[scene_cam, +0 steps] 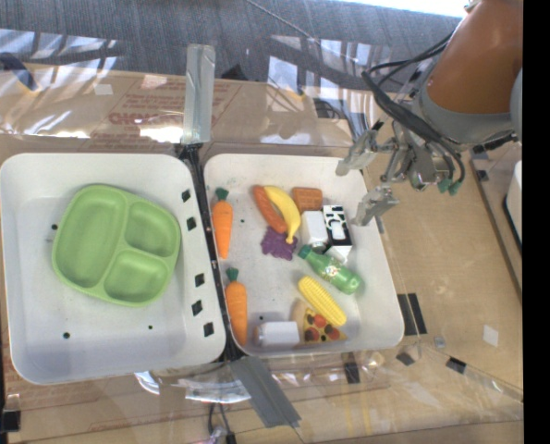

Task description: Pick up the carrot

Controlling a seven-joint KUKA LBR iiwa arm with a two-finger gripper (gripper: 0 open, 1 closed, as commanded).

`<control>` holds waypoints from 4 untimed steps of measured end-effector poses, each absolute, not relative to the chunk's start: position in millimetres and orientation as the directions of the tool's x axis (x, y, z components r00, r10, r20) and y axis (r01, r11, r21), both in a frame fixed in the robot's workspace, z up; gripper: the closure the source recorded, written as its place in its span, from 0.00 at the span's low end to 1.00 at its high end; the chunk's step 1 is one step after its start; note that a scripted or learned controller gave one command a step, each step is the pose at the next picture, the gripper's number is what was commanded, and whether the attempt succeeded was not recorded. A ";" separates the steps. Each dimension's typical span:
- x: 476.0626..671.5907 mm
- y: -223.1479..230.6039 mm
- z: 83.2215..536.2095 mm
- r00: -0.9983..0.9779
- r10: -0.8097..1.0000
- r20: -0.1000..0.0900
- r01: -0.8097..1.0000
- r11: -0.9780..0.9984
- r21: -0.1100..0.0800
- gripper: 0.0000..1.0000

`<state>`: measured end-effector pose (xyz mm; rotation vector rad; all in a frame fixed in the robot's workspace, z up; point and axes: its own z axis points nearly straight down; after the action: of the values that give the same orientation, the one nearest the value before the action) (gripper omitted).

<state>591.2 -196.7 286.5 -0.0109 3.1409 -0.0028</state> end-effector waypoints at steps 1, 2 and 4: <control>518.8 -156.9 170.9 -0.998 0.057 0.008 0.057 0.998 0.002 0.00; 541.5 -211.2 182.1 -1.000 -0.004 -0.002 -0.004 1.000 -0.002 0.00; 506.7 -206.8 118.5 -0.985 -0.175 -0.006 -0.175 0.985 -0.003 1.00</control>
<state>506.7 -206.8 118.5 -0.2752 3.1228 -0.0034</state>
